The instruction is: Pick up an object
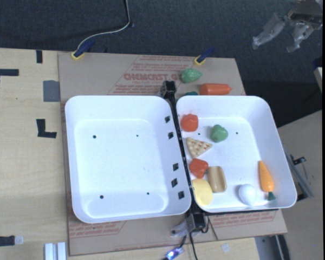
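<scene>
1. Candidate objects, right white bin point(271, 124): a red block-like toy point(189, 122), a green rounded toy vegetable point(219, 132), a tan waffle-patterned wedge point(197, 146), a second red lumpy piece point(198, 168), a brown bread-like roll point(216, 179), a yellow rounded piece point(202, 192), a white egg-shaped piece point(247, 194) and an orange toy carrot point(266, 176). Most cluster along the bin's left wall; the red lump, roll and yellow piece touch or nearly touch, which would likely crowd a grasp there.
2. The carrot and the green vegetable lie more apart from their neighbours, so either seems an easier target.
3. Left white bin point(76, 145): only small dark marks on its floor.
4. Outside the bins, on the brown cardboard sheet point(97, 75): a green leafy toy point(191, 75) and an orange-red elongated toy point(215, 89), just behind the right bin's far rim.
5. Two-finger gripper point(295, 34): at the upper right corner, well apart from both bins, over dark floor, nothing between its fingers. The fingers appear spread, though blurred.
6. Hard to make out: the arm is cut off by the frame edge; a teal item just behind the rim beside the orange-red toy is mostly hidden.
</scene>
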`<state>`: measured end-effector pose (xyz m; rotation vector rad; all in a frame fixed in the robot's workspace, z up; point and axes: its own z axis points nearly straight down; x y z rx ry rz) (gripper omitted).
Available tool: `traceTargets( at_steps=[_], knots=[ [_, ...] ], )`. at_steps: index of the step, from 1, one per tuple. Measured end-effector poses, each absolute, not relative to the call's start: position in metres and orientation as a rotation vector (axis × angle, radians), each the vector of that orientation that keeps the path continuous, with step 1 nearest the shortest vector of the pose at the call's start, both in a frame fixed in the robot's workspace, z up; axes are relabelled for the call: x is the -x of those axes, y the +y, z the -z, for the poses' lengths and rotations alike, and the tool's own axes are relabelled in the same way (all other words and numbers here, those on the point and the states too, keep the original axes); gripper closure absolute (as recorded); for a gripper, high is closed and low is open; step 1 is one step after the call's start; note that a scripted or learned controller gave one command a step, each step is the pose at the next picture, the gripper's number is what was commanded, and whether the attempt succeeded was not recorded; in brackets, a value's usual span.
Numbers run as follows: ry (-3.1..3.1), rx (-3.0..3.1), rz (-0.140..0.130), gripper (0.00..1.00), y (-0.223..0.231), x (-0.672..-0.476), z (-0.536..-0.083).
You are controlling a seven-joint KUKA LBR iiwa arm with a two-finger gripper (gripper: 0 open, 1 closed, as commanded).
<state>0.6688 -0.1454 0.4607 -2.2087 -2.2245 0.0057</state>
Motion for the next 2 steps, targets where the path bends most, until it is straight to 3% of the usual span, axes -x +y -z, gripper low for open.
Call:
traceTargets(
  at_steps=[2],
  knots=[
    [-2.215,2.211,-0.014,0.00,-0.099,-0.665,-0.120]
  ],
)
